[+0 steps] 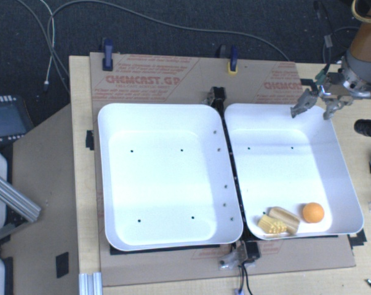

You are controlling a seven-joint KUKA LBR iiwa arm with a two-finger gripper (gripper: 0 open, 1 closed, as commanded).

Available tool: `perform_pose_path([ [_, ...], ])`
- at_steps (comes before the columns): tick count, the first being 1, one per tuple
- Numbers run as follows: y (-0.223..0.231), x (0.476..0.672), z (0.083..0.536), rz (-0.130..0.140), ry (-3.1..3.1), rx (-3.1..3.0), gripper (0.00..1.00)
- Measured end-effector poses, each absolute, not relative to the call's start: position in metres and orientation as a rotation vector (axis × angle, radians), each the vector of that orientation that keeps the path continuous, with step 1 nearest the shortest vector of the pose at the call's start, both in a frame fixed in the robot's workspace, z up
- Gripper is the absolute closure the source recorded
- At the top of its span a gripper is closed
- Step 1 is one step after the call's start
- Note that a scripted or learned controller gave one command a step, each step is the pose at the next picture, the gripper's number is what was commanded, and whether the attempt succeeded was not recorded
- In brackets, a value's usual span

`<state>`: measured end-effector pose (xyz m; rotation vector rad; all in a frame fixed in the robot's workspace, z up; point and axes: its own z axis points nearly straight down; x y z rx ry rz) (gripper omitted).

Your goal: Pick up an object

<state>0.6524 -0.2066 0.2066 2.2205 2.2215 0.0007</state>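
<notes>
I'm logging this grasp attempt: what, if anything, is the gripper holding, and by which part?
Nothing. The two-finger gripper is open above the right white bin's far edge, with nothing between its fingers.

Tabletop [80, 165]: light wood, topped by a brown board [191, 75] with red print. Two blue clamps [107, 54] [233, 59] grip the board's far edge. Grey cables [50, 23] trail over the dark carpet [173, 11] beyond. A black bracket [217, 95] sits between the two bins' far corners. An aluminium extrusion [13, 195] lies at the left edge.
</notes>
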Motion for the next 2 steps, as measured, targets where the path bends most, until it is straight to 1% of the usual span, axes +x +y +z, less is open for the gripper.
perform_pose_path([
  [1,-0.155,0.567,0.141,-0.005,2.228,2.225,0.0],
  [2,-0.064,0.508,0.19,0.007,2.229,2.212,0.0],
])
